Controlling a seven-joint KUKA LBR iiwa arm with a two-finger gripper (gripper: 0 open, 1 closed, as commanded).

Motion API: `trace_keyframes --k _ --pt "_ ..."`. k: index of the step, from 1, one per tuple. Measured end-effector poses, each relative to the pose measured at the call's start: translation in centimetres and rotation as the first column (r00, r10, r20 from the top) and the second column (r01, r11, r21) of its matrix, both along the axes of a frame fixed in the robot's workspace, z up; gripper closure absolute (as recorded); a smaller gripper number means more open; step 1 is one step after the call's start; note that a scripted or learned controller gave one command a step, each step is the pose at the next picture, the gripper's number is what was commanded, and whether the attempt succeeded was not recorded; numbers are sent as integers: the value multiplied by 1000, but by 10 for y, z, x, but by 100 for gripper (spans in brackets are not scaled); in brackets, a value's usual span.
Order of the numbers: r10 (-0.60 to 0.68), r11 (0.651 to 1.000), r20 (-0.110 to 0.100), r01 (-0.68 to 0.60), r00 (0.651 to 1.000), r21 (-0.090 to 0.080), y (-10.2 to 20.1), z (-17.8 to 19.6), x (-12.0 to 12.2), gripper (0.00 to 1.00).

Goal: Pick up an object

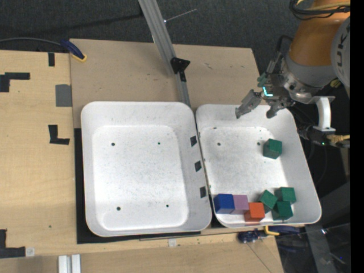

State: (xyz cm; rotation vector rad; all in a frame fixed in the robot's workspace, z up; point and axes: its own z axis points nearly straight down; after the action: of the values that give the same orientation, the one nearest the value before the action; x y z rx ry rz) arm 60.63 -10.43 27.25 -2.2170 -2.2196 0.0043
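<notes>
My claw [260,105] hangs spread apart with nothing in it over the far rim of the right bin [304,169], so every block remains to pick: the lone green cube [272,148] nearest, the rest clustered at the near edge.

White bins [142,115], green blocks [272,148], blue block [224,202], purple block [241,202], orange block [256,210]

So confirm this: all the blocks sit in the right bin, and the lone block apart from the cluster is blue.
One thing is wrong: the lone block is green, not blue. The camera view shows it apart from the cluster, with the blue block in that cluster. All blocks do sit in the right bin.
</notes>
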Motion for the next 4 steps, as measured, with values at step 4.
trace_keyframes --k 4 --pt "0 1000 -2 0 1000 -1 0 -176 -14 0"
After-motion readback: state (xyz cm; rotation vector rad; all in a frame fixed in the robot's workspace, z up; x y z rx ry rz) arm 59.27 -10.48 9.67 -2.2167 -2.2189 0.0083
